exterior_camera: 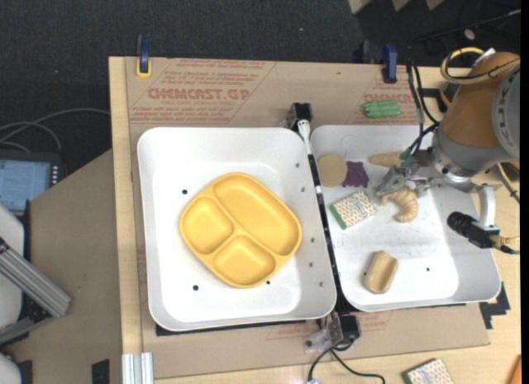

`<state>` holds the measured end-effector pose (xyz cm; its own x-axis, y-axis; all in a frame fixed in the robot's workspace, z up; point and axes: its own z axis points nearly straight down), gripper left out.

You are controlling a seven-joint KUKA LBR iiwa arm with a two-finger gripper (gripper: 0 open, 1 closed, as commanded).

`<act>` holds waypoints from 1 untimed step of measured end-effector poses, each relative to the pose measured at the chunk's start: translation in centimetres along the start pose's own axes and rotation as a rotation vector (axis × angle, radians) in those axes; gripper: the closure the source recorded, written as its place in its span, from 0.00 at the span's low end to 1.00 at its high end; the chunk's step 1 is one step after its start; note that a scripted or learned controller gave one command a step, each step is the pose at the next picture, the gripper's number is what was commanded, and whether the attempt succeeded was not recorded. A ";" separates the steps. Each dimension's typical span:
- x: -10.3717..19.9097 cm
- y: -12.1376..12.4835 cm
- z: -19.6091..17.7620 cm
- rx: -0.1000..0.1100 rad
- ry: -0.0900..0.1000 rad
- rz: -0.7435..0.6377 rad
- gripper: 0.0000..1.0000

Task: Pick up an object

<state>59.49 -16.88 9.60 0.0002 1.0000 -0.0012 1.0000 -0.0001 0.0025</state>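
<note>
Hovering in the right bin (471, 287), claw (395, 181) with fingers slightly apart, holding nothing, tips just at ten o'clock of the tan curved piece (405, 203).

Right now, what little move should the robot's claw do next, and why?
Probably lower a little onto the tan curled piece and close. The gripper hangs in the right bin, right beside that piece's upper left, with nothing visibly between its fingers. The patterned green and white pad lies close on the left, so the move should be short.
</note>
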 end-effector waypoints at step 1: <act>7.5 2.3 1.0 -0.002 0.001 -0.007 1.00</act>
<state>61.83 -9.38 8.61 -0.0069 1.0000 -0.0005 1.0000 0.0069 0.0047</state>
